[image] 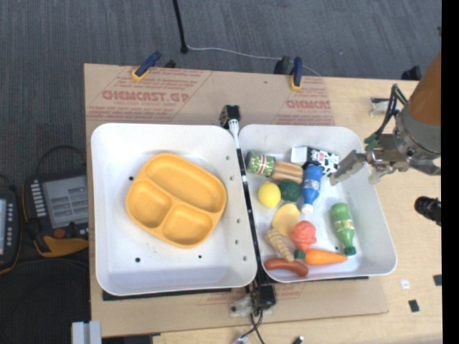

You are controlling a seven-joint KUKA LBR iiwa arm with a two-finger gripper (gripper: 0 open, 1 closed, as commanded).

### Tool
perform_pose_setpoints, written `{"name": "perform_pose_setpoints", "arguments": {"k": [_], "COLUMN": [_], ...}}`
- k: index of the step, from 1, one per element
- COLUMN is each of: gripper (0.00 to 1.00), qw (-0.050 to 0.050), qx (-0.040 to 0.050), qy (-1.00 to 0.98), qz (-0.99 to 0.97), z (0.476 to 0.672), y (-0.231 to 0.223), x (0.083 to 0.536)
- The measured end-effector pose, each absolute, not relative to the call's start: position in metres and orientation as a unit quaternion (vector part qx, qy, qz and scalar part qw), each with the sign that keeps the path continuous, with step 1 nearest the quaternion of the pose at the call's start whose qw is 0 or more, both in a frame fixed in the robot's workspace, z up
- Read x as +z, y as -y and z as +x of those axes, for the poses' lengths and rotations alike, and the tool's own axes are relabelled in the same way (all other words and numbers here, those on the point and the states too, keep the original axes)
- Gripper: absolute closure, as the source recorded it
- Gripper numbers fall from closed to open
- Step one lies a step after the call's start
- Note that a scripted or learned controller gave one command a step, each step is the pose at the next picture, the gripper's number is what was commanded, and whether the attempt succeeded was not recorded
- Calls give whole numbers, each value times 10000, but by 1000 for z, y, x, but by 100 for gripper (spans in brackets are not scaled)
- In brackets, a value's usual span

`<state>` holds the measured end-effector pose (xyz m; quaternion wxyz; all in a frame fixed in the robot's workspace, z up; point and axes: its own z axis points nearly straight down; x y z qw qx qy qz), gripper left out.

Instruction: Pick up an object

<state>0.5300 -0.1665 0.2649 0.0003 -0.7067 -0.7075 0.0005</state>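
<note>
Arm is reaching in from the right, tool [356,168] hovering over the right bin's [373,264] upper right part, fingers spread apart, nothing between them. Right bin is holding a cluster: blue bottle [311,183] in the middle, black-and-white carton [318,158] just above it, green can [261,165] at upper left, lemon [269,194] below that, green bottle [343,225] on the right, carrot [326,258] and sausage [286,266] lying along the near edge. Left bin [115,264] is carrying a yellow divided tray [177,199], sitting roughly centred. Both bins are sitting side by side on the bench [143,95], touching along the middle.
</note>
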Motion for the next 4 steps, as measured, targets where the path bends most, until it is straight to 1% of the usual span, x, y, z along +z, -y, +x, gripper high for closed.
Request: {"name": "perform_pose_setpoints", "arguments": {"k": [1,2,3,4], "gripper": [0,0,0,0], "qw": [15,-102,-116,-167], "qx": [9,-20,-25,-75], "qy": [7070,7066,7062,7063], "qz": [-7073,-7076,-7079,-7076], "z": [522,572,593,493], "y": [185,147,105,100], "x": [113,94,94,95]}}
